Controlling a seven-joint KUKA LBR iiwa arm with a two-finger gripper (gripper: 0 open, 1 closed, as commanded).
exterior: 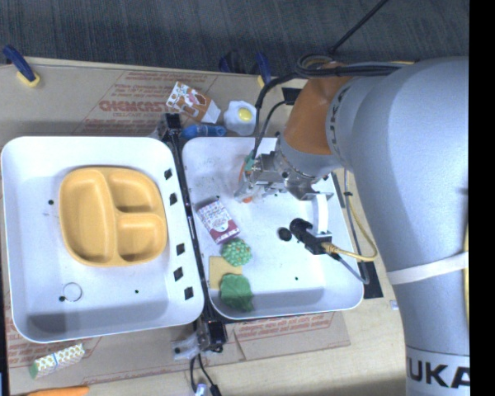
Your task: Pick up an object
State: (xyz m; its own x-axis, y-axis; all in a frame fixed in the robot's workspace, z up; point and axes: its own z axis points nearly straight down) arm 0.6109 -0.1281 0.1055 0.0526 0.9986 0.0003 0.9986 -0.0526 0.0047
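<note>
Grey arm (412, 180), nearest the lens, fills the right side and reaches left over the right bin (305, 258). Its orange band (309, 126) sits above the wrist. The end effector (260, 180) is low over the upper-left part of that bin's floor, and its tip is mixed with small coloured clutter. Whether it is open or closed, and whether it grips anything, cannot be told.

Candidate objects lie along the left side of the right bin, below the end effector and apart from it:
- A red-and-white packet (215, 219) lies flat nearest the end effector.
- A green ball (237, 252) with pale dots lies just below the packet.
- A yellow card (219, 269) lies flat beside the ball, touching or partly under it.
- A green block (236, 292) rests at the bin's lower edge, just below the card.

The left bin (33, 221) holds a yellow divided tray (111, 214), set towards its upper middle, and a small clear ring (72, 291) near its lower-left corner.

Both bins stand on printed cardboard (115, 97) laid over the bench (371, 341). Behind the bins, on the cardboard, are a small carton (186, 100), a blue item (203, 129) and a yellow-and-white item (242, 115). A blue clamp (21, 66) grips the cardboard's far-left corner. A wrapped strip (58, 359) lies in front of the left bin.
</note>
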